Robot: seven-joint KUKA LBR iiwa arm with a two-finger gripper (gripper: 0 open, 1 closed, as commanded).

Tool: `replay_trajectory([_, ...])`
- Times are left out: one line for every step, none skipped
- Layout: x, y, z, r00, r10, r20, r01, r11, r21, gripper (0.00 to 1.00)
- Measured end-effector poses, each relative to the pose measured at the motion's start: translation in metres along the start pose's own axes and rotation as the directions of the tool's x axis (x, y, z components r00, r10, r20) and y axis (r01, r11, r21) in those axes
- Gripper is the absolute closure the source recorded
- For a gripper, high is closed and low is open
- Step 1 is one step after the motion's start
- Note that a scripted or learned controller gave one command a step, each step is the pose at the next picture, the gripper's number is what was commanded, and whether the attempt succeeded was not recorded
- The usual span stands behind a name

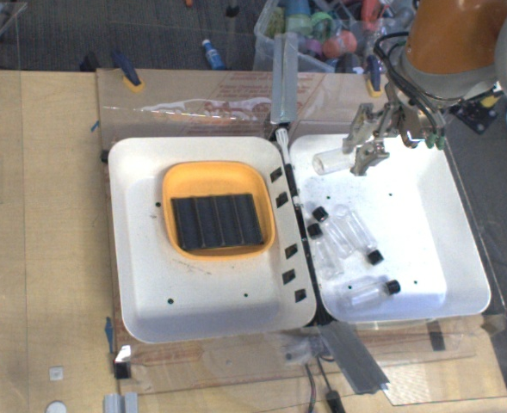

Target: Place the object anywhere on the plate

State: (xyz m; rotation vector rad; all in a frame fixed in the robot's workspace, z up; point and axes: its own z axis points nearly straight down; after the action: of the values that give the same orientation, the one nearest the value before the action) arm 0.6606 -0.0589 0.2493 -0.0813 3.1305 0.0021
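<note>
The tabletop [38, 231] carries two white bins. The left bin [141, 308] holds an orange plate [174, 179] with a black ridged block [218, 222] lying on it. Right of the plate, the right bin [434, 231] holds clear vials [348, 231] with black caps. The gripper [367, 155] hangs over that bin's far end, near one vial [329, 161]; whether its jaws are open or closed, I cannot tell.

You lose most of the arm [460, 24] past the top and right edges. The clear vials [343, 235] blur into the right bin [425, 231], so you cannot count them. The gripper [369, 157] fingers stay unclear.
</note>
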Motion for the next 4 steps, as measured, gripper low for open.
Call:
replay_trajectory([-0.0074,-0.0048,0.0049,0.96,-0.279,0.0,0.279,0.96,-0.001,1.0])
replay_trajectory([-0.0073,-0.011,-0.0041,0.91,-0.415,0.001,0.415,0.91,-0.001,1.0])
replay_trajectory([-0.0066,-0.012,0.0057,0.749,-0.662,-0.002,0.662,0.749,-0.005,1.0])
replay_trajectory([-0.0062,-0.0105,-0.0036,0.588,-0.809,0.002,0.809,0.588,-0.001,1.0])
